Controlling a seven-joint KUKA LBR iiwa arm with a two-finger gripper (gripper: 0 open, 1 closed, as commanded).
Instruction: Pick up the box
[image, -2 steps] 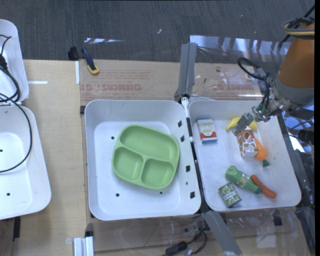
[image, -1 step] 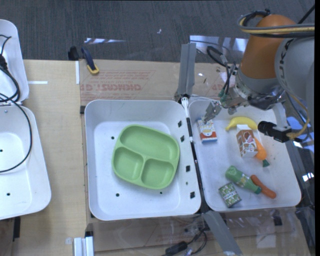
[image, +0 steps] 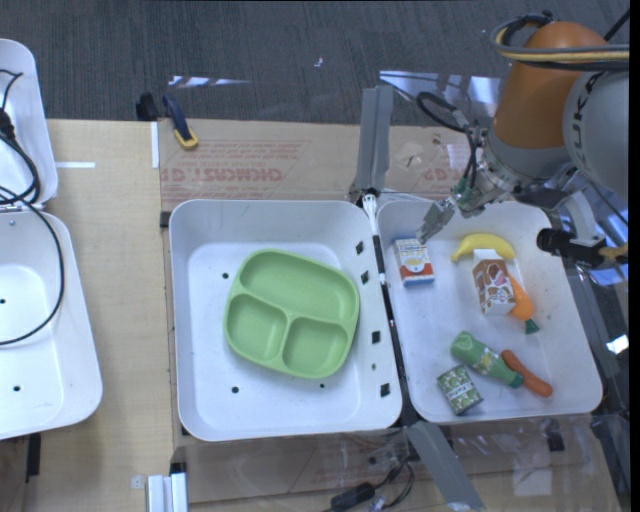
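In the right bin (image: 575, 330), a small white box with orange and blue print (image: 414, 262) lies flat near the left wall, towards the back. A brown and white carton (image: 490, 285) lies near the bin's middle. A small green patterned box (image: 459, 389) sits by the front edge. My gripper (image: 437, 219) hangs at the back of this bin, just above and right of the white box, apart from it, with nothing seen in it. The arm comes in from the upper right.
A banana (image: 484, 244), an orange carrot (image: 520, 300), a green bottle (image: 484, 359) and a second carrot (image: 528, 373) share the right bin. The left bin (image: 190, 300) holds a green divided plate (image: 292, 314). A metal divider post (image: 375, 140) stands between the bins at the back.
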